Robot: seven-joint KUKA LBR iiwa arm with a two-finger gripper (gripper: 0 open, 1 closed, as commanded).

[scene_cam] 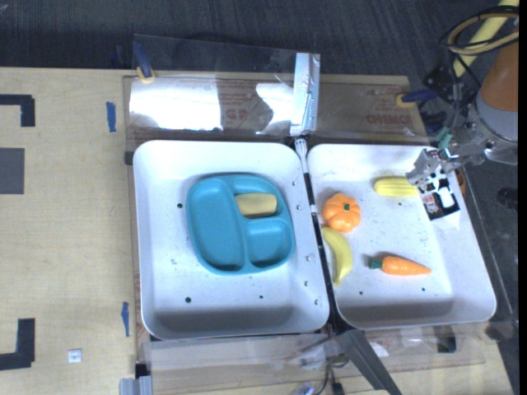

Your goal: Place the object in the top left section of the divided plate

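The task names no particular object. I take it to be the yellow oblong toy piece (395, 187), since it lies nearest the gripper (430, 174). It rests on the floor of the right-hand white bin (461, 290), near that bin's far wall and well apart from the plate. The gripper hangs just beside its right end, and nothing shows in its grasp. I cannot tell how far open it is.

Nearer in the same bin are a small orange toy pumpkin (342, 211), a yellow toy banana (338, 253) along the inner wall and an orange toy carrot (398, 265).

The blue divided plastic plate (212, 229) sits in the middle of the left-hand white bin (156, 220), which rests on the pale wooden counter (58, 220). One long compartment runs down the plate's left side and two small ones sit on its right. A pale yellow block (257, 205) already occupies the upper small one.

The step in hand looks like the pick. It would go best with the gripper centred over the oblong and closing across its narrow width, so the rounded piece does not squirt sideways. The lift should clear the raised walls between the bins. The release should be low over the plate's upper left, clear of the block.
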